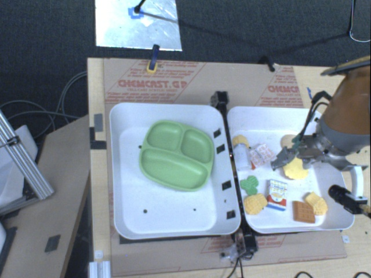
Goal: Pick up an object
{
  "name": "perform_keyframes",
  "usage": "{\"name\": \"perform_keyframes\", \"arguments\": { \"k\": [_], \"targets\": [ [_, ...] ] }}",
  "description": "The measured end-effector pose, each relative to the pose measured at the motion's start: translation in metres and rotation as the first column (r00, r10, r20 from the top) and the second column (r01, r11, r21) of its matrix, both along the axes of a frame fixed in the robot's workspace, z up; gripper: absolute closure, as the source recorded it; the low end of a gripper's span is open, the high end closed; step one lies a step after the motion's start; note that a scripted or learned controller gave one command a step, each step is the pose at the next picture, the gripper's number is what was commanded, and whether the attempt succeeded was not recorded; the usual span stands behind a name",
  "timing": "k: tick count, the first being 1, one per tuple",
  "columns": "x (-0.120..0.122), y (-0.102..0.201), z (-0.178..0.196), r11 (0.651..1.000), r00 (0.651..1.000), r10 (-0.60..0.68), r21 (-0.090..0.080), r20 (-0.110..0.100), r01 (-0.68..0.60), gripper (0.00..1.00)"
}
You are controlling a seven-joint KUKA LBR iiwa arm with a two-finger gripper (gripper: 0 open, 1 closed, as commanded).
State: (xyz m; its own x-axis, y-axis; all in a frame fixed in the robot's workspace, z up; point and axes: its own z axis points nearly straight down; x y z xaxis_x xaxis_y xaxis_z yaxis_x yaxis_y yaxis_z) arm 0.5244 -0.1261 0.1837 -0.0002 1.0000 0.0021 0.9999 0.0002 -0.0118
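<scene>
- The gripper (285,158) hangs low over the right bin (261,116); I cannot tell how it is set.
- A yellow disc (297,169) lies just beside it, toward the arm.
- A small box (277,193) sits near, below it.
- A green tray (177,154) lies well apart, in the left bin (124,172).

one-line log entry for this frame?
arm: over right bin | tool: low beside yellow toy food piece | grasp: unconfirmed | left bin: green divided plate

Two white bins (124,172), one green tray (177,155)
</scene>
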Motion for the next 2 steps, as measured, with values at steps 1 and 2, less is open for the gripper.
{"name": "perform_keyframes", "arguments": {
  "k": [1,2],
  "targets": [
    [0.003,0.000,0.006,1.000,1.000,0.003,-0.002,0.013,-0.003,0.00],
    [0.009,-0.007,-0.041,1.000,1.000,0.000,-0.001,0.009,0.000,0.00]
  ]
}}
